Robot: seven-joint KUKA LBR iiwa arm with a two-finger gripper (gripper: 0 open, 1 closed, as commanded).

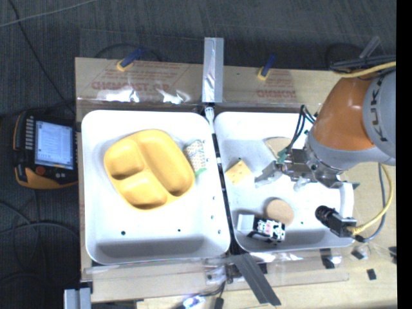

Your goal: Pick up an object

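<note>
"KUKA" lettering — partly cut off — marks the arm (360,127).

Hand (278,170) above right bin (244,124)

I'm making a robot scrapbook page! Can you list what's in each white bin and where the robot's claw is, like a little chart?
left bin: yellow divided tray; small speckled packet beside it
right bin: yellow block, round tan disc, black-and-white object
gripper: over the right bin, right of the yellow block, nothing seen held
arm: reaches in from the right
</note>
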